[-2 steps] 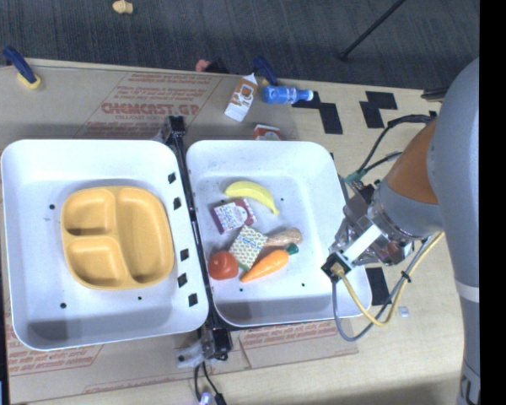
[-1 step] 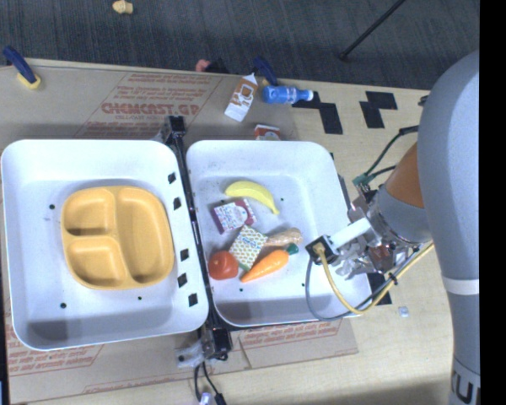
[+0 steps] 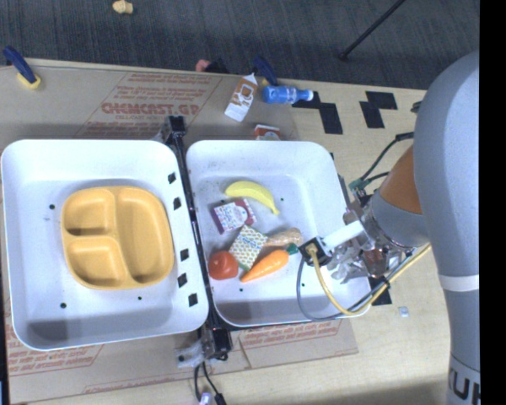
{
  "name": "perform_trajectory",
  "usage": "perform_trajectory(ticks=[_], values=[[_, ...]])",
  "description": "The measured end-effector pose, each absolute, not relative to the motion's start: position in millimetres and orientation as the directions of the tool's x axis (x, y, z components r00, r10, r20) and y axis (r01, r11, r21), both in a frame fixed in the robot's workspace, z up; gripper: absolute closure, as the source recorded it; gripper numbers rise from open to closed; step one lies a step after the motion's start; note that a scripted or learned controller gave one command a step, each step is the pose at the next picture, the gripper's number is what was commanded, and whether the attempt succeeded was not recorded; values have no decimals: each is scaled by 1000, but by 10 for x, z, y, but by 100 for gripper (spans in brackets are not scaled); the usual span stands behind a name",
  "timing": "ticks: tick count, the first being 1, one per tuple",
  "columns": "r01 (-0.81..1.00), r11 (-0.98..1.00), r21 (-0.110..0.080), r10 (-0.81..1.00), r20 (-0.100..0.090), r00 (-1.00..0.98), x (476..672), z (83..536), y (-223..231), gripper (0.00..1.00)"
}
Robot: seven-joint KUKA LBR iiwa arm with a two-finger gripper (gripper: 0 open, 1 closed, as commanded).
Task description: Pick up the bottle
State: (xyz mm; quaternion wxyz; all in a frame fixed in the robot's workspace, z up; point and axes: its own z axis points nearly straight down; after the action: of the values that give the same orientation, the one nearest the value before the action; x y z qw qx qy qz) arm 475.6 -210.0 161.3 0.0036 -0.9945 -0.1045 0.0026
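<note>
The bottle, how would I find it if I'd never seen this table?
Find the right bin, the one with the food in it. Look past its far rim to the brown bench. The bottle lies there on its side next to a little carton, and it's the only blue, see-through thing.
</note>
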Motion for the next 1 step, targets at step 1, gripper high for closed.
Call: perform_trajectory(ticks=[1], values=[[207,-978,-6,207,-3,978,4760,1928,-1702,100]])
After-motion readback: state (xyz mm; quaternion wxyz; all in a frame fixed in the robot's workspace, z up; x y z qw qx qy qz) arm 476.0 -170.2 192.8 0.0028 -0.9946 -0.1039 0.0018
